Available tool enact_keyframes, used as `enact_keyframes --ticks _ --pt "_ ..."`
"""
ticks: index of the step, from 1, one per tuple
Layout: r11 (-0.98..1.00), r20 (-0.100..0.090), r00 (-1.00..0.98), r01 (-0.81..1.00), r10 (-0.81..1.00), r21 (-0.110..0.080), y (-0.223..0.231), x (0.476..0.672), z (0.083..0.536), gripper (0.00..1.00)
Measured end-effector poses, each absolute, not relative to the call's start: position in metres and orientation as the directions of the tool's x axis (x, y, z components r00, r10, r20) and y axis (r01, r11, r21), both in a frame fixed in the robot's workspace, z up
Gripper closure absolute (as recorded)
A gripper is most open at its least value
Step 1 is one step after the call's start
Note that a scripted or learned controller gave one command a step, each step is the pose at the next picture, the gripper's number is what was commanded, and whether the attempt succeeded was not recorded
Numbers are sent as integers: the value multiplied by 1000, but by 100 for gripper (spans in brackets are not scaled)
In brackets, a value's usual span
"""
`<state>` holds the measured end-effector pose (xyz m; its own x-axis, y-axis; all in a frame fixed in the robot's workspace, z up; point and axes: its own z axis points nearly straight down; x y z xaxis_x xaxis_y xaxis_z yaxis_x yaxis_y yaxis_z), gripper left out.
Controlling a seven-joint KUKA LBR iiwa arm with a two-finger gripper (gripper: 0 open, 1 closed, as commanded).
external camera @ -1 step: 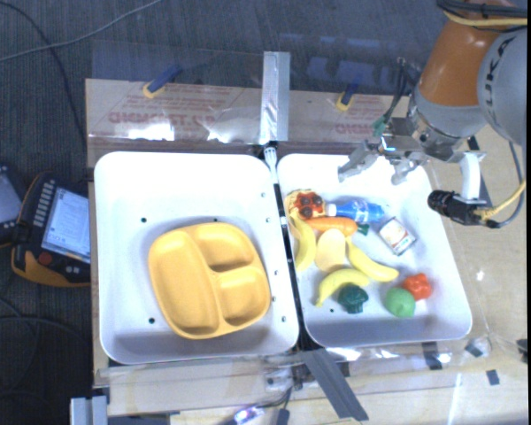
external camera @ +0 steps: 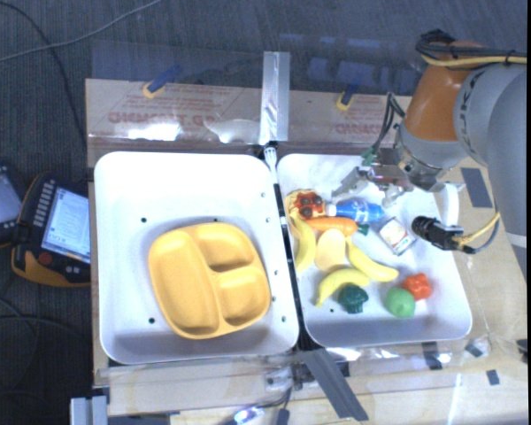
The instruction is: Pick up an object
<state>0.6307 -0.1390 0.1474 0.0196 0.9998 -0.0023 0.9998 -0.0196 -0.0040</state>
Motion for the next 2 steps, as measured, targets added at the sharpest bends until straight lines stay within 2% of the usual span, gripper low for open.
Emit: enact_keyframes --ticks 1,2 --pt "-1 -6 1 1000 1000 20 -137 624 96 0" --pt "1 -7 -1 999 1000 32 -137 628 111 100"
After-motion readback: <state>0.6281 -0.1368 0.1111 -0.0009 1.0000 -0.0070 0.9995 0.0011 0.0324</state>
